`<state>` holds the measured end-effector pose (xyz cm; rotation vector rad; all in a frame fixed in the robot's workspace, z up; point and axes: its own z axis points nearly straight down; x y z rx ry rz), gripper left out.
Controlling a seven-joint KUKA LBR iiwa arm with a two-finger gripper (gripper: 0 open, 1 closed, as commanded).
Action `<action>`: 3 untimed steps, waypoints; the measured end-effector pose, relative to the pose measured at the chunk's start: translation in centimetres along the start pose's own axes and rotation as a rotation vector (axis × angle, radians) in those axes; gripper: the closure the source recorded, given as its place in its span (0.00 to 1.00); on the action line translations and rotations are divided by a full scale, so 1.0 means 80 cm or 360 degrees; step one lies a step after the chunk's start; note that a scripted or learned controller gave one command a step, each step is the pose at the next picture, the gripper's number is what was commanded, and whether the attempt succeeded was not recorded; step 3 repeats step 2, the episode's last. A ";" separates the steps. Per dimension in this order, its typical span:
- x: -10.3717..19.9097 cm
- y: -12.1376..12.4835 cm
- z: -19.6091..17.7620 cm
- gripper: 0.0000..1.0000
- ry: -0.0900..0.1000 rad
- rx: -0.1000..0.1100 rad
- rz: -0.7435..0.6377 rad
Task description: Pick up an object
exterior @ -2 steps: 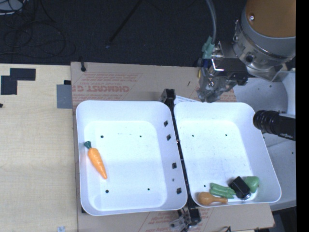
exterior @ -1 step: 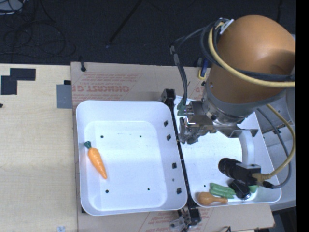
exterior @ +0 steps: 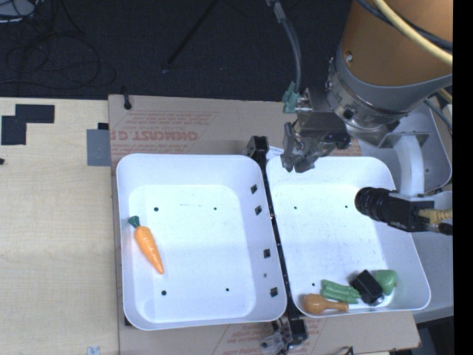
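A camera looks down at a slant on a light wooden bench (exterior: pixel 52 220) that carries two shallow white bins side by side, resting on a sheet of brown cardboard (exterior: pixel 185 128).

The left bin (exterior: pixel 192 302) holds one thing: a small orange toy carrot (exterior: pixel 149 248) with a green top. It lies near the bin's left wall, about halfway along it, green end toward the far edge and tip pointing toward the near edge.

The right bin (exterior: pixel 340 228) holds a small cluster in its near right corner. A green bean pod (exterior: pixel 340 291) lies just beside a small black block (exterior: pixel 367 286), which rests against a rounded green piece (exterior: pixel 386 279) close to the right wall. An orange-tan pear-shaped piece (exterior: pixel 324 304) lies against the near wall, touching the bean pod.

The grey arm with its orange band (exterior: pixel 395 28) comes in from the upper right. Its gripper (exterior: pixel 299 161) hangs over the far left corner of the right bin, close to the black divider where the two bins meet. The fingers point down and look drawn close together, with nothing between them; the view is too dark and small to tell how far apart they stand. The gripper is well apart from the cluster and from the carrot.

A black cylinder-shaped fitting (exterior: pixel 388 207) juts over the right bin's right wall.
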<state>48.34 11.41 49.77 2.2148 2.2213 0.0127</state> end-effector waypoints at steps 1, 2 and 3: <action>-0.042 0.004 -0.053 1.00 -0.0005 0.0012 0.0009; -0.062 -0.013 0.127 1.00 -0.0010 0.0046 0.0008; -0.062 -0.013 0.127 1.00 -0.0010 0.0046 0.0008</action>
